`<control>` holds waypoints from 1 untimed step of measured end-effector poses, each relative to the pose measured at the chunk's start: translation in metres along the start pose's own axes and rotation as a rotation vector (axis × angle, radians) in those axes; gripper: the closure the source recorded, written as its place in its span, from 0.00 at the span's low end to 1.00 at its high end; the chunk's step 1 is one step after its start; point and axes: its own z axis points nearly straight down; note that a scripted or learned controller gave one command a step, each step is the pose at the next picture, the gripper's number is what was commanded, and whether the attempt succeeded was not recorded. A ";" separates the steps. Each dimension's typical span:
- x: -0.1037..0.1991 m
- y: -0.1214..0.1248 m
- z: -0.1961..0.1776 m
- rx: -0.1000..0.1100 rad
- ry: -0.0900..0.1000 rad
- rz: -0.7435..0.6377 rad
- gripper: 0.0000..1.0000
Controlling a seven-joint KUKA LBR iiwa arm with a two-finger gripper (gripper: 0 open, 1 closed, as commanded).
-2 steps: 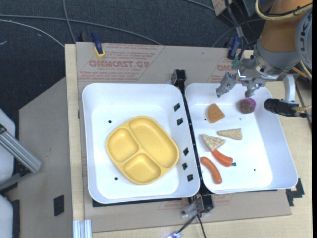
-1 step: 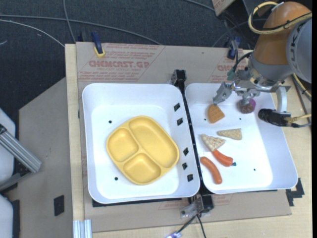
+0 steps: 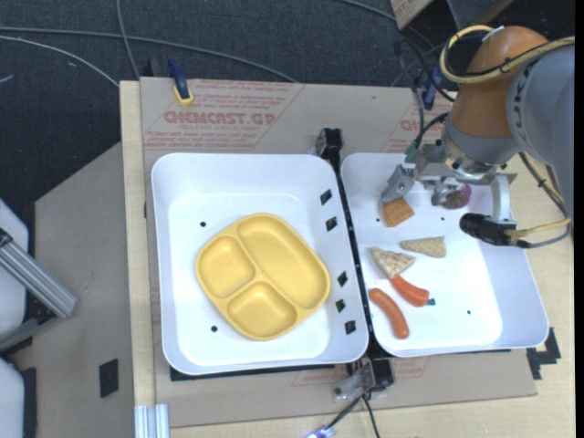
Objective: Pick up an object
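You see two shallow white bins side by side on a brown cardboard-covered bench (image 3: 228, 108). The left bin (image 3: 173, 245) carries a yellow divided plate (image 3: 263, 275) with three compartments, lying near the bin's middle and turned at a slant.

The right bin (image 3: 493, 299) carries the food pieces. A square brown cracker-like piece (image 3: 398, 212) lies near the bin's far-left corner. A pale triangular wedge (image 3: 425, 245) lies towards the middle, and a second triangular wedge (image 3: 392, 263) lies just beside it, nearer the left wall. Below these you find a red-orange chilli-like pepper (image 3: 411, 290) and, close beside it, an orange sausage (image 3: 390, 312) near the bin's near-left corner. A small dark purplish item (image 3: 455, 195) sits by the far edge, partly hidden under the wrist.

The arm's orange band (image 3: 497, 71) stands over the right bin's far edge. The gripper (image 3: 401, 190) hangs just above the brown square piece, one grey finger (image 3: 396, 186) reaching down to its upper edge. You cannot tell how far the fingers are spread, and nothing shows clearly between them.
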 end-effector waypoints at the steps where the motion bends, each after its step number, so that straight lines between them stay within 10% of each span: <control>1: 0.000 0.002 -0.015 -0.008 -0.001 0.000 1.00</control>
